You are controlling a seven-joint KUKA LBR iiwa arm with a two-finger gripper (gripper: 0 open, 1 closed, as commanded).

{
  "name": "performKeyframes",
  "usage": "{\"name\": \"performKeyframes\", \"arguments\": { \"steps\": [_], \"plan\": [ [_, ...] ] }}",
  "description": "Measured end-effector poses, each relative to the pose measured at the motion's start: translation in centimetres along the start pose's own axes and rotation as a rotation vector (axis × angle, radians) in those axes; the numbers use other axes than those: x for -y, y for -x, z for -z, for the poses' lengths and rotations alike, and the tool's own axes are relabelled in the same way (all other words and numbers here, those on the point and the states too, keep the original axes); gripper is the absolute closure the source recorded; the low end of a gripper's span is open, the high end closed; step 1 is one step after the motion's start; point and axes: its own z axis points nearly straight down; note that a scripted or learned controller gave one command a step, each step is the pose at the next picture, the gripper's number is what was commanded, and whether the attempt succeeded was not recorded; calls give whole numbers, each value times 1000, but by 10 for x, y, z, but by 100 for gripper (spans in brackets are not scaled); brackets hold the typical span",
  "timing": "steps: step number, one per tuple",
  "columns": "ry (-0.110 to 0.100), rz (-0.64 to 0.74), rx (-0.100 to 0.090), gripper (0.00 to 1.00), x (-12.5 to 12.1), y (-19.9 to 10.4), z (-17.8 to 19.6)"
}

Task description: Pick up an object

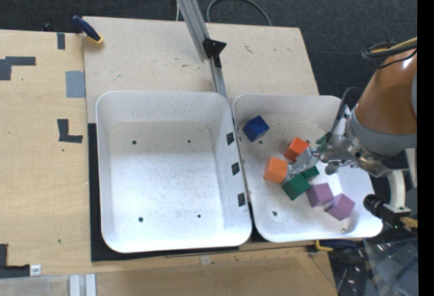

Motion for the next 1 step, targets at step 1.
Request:
{"name": "performKeyframes", "arguments": {
  "steps": [1],
  "plan": [
    [5,8,-1,0,-61,-57,16]
  ]
}}
